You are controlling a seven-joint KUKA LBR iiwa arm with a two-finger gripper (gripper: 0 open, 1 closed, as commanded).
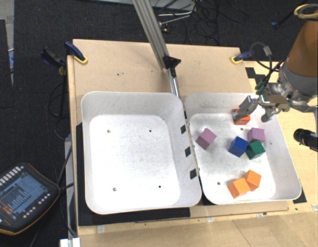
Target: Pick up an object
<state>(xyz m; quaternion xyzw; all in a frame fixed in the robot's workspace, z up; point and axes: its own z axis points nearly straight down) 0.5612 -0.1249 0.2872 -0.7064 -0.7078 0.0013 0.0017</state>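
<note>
Gripper (255,108) sits over the upper right part of the right bin (282,153), arm (303,60) reaching in from the right w/ its orange band above the wrist. Two dark fingers show spread apart, one by the red-orange block (242,119), the other further right nr the bin's rim; jaws look open, nothing between them. Left finger is touching or just beside that block's top edge, can't tell which.

Other blocks in the right bin: purple block (206,138) nr the bin's left side, apart from the rest. Cluster in the middle: blue block (239,146), green block (255,148) just beside it on the right, and a second purple block (256,134) right above the green one, touching or nearly so. Lower down, two orange blocks (245,183) sit against each other nr the bin's front wall.

Left bin (89,138) is alongside, rims meeting at the centre. Both rest on a tan board (128,66) w/ blue-yellow clamps (76,53) at the back corners. Grey metal pole (151,27) slants down to the gap between bins. Teach pendant (20,197) lies on the floor at lower left.
</note>
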